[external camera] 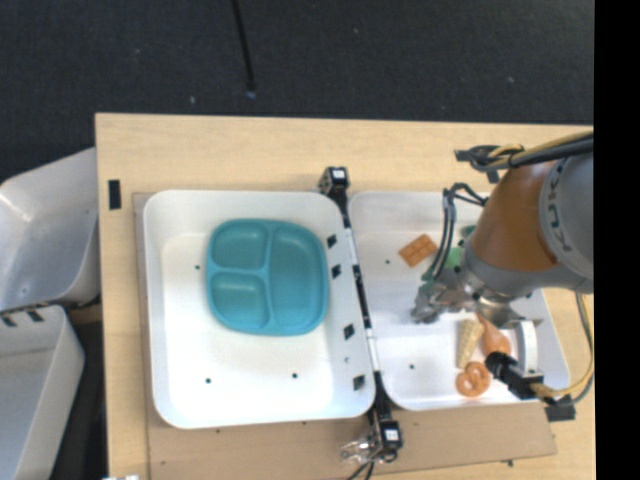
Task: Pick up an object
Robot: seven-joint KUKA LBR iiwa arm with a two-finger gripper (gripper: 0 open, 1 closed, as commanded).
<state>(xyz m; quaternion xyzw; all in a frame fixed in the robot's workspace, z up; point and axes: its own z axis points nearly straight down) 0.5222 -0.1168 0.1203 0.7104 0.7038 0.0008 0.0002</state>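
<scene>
A pale wooden bench [250, 153] stood against a dark floor, bearing two shallow white bins side by side. The left bin [180, 388] held a teal divided tray [268, 275] lying flat near its centre. The right bin [400, 378] held the candidate objects: an orange waffle-like piece [417, 250] in its upper middle, and, toward the lower right, a pale beige stick [467, 341], an orange lump [496, 340] just beside it, and an orange ring [472, 379] near the front wall. A green item [458, 253] showed partly under the arm. The arm [525, 228] reached in from the right, its orange band over the right bin, and the gripper [432, 306] hung low over the bin floor, to the left of the stick and below the waffle piece. Whether the jaws were open or closed could not be told, as the wrist hid them; nothing was seen between them. The gripper appeared to sit over bare floor rather than over any object, so a closure here would likely catch nothing. A further risk was that a descent between closely set pieces might nudge the stick or lump aside, or pinch two at once and drop both on lifting.
</scene>
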